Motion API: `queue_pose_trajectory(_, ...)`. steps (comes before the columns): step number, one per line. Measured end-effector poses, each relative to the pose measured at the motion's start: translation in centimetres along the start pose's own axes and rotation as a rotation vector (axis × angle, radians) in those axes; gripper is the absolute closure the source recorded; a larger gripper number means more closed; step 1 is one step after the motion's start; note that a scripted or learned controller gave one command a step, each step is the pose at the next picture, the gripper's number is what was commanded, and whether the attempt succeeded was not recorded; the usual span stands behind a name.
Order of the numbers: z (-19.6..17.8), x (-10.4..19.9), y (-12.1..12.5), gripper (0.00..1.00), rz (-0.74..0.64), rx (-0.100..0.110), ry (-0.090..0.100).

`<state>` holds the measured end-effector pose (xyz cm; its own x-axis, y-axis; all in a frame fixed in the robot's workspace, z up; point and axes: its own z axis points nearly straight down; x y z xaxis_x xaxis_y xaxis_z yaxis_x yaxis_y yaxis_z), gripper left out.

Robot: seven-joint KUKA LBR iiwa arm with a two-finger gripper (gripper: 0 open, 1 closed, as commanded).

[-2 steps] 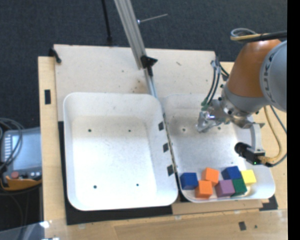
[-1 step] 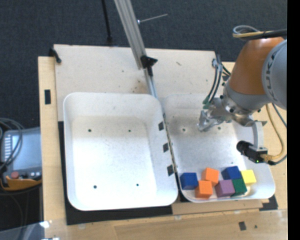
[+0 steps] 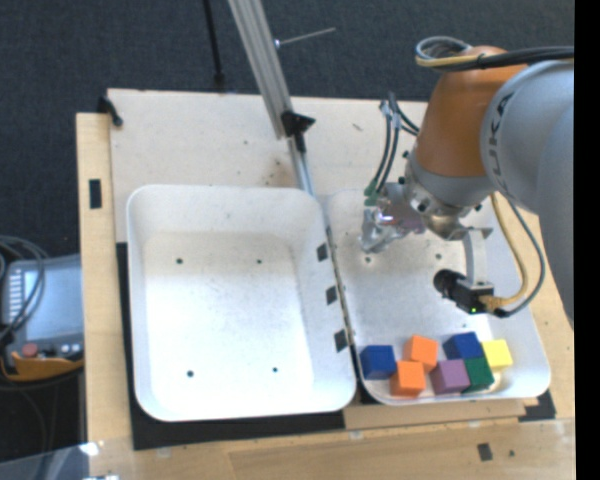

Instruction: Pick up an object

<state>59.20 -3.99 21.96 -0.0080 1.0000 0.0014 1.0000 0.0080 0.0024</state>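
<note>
Above right bin (image 3: 540, 368): tool (image 3: 372, 236) (finger state unclear); blocks (image 3: 440, 364) well apart, near corner.

This is a robotics lab. A grey and orange industrial arm (image 3: 490, 128) reaches over a plywood desk (image 3: 210, 133) bearing two shallow white bins (image 3: 230, 298), one holding coloured test blocks (image 3: 440, 363). An aluminium mast (image 3: 265, 63) rises beside them, cables (image 3: 0, 268) and a control pendant (image 3: 40, 318) lie on dark carpet (image 3: 40, 48).
</note>
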Motion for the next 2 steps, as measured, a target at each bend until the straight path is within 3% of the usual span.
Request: queue_pose_trajectory(2,-0.4,11.5,1.8,1.0,0.0,0.001,0.0)
